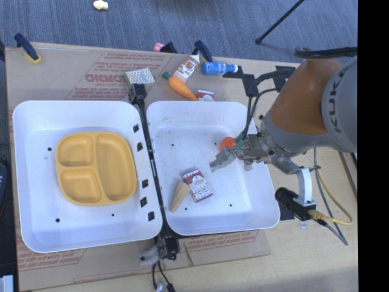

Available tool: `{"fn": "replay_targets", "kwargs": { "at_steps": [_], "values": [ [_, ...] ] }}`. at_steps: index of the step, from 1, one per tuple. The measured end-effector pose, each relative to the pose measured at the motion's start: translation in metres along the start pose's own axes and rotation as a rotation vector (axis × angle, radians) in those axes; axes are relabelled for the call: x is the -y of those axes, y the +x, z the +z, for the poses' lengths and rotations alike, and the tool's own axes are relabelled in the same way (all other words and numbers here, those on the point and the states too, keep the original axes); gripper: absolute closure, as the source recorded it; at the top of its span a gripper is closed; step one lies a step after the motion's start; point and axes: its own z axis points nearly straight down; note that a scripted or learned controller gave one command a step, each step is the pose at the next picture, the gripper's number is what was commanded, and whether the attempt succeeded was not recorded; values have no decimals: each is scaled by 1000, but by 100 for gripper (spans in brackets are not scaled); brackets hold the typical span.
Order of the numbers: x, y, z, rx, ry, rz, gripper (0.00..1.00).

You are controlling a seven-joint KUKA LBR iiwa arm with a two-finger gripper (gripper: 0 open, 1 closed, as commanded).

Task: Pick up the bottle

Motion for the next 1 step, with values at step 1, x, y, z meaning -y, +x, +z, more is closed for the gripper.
{"fn": "replay_targets", "kwargs": {
  "at_steps": [1],
  "values": [
    [-46,7,114,0,2,196,0]
  ]
}}
